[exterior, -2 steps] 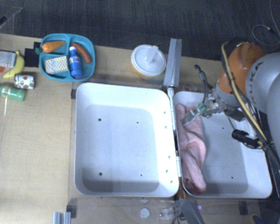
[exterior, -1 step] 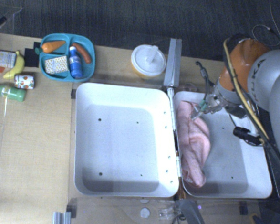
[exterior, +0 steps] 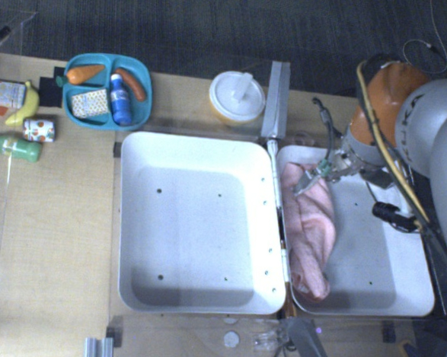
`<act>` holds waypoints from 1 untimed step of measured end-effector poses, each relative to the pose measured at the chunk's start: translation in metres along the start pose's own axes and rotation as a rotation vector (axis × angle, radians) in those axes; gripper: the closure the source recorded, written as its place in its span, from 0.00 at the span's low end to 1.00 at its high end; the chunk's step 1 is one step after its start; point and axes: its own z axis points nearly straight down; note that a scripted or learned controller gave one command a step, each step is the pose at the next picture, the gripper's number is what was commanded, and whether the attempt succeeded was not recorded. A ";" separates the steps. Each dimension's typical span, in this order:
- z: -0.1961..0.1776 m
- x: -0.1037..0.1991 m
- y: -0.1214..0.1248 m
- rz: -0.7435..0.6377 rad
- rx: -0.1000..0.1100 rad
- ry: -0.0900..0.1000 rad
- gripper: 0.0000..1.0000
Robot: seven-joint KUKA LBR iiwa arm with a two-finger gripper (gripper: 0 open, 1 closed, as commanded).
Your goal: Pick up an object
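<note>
A crumpled pink cloth (exterior: 312,233) lies along the left side of the right bin (exterior: 389,262), running from its far left corner down toward the near wall. My gripper (exterior: 313,180) reaches in from the right and sits low at the upper end of the cloth, touching or just over its folds. The grey arm with its orange band (exterior: 386,90) hangs over the bin's far right corner, trailing cables.
The left bin (exterior: 197,225) adjoins the right one, with a metal divider (exterior: 275,101) at the back. A white lidded cup (exterior: 237,97) stands behind it. A blue tray (exterior: 143,80) of toy food, a banana (exterior: 26,105), a small can (exterior: 39,130) and a green bottle (exterior: 13,148) sit far left.
</note>
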 end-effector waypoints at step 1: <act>0.008 -0.008 0.012 -0.037 0.025 0.013 0.00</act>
